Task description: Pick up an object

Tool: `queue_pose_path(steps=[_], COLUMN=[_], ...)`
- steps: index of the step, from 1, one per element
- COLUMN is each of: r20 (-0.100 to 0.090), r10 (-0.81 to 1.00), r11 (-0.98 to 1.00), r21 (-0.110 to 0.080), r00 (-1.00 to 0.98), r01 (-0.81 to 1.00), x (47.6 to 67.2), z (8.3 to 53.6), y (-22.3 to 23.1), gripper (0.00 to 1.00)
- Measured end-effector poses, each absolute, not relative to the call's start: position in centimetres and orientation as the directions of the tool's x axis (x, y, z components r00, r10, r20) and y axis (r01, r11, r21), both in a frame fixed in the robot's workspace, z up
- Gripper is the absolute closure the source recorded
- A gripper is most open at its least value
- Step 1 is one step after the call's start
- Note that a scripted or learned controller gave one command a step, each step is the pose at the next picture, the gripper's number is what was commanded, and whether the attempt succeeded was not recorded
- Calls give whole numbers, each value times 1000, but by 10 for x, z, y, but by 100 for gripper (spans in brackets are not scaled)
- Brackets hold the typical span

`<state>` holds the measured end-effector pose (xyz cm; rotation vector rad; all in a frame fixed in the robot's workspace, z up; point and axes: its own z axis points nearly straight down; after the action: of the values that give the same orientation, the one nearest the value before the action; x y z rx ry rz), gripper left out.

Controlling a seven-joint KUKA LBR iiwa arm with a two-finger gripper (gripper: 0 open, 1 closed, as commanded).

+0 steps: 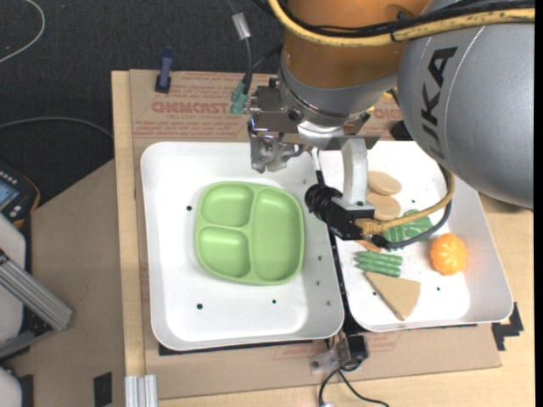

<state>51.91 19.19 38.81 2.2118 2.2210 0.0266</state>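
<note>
Two shallow white bins side by side on a cardboard sheet [195, 100] printed with red lettering. Left bin [170, 303]: one green divided plate [251, 232], three compartments, lying flat near the middle. Right bin [484, 295] adjoins it. Blue clip [164, 70] at the cardboard's far left corner. Dark floor beyond, with thin white cables [34, 24]. Metal framing [34, 299] at the left edge.
</note>
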Motion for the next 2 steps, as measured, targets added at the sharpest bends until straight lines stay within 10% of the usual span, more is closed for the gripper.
queue_pose_path(steps=[1, 2], r20=[-2, 10], r10=[1000, 1000], r11=[-2, 5], r21=[-9, 20], r00=[2, -5], r01=[1000, 1000], x=[477, 500], z=[331, 545], y=[179, 226], gripper=[100, 100])
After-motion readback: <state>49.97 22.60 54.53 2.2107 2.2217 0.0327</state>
